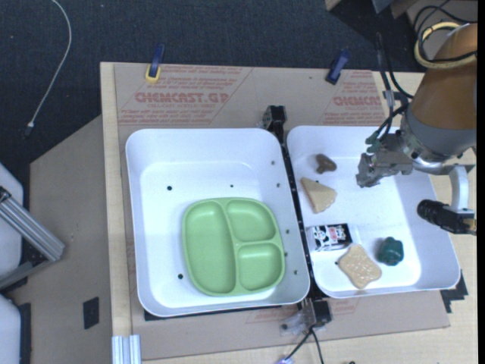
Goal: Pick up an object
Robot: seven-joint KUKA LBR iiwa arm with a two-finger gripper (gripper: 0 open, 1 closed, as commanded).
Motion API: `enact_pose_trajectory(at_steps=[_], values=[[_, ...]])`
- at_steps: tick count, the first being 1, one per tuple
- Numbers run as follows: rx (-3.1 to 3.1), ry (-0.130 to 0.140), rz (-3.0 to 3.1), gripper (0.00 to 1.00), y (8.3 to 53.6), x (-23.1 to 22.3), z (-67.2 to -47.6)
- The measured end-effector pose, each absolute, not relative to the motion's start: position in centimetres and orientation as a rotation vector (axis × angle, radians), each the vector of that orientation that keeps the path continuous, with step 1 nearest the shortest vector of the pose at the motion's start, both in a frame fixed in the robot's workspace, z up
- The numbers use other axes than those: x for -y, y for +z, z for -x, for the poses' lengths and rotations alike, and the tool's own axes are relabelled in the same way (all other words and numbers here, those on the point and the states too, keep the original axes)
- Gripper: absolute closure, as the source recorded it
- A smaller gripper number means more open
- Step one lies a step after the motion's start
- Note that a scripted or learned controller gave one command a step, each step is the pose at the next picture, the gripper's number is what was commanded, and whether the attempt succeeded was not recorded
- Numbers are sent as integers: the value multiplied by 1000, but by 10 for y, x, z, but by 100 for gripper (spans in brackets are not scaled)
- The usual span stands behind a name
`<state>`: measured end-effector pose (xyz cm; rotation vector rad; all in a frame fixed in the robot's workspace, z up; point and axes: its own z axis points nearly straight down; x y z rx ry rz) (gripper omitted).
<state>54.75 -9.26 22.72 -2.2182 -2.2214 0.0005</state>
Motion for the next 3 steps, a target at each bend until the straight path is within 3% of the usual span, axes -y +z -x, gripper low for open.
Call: enact_pose_trajectory(at_steps=[1,3], values=[[2227,-3,2215,100,225,46,-558],[2229,-5,2213,100,230,-67,-553]])
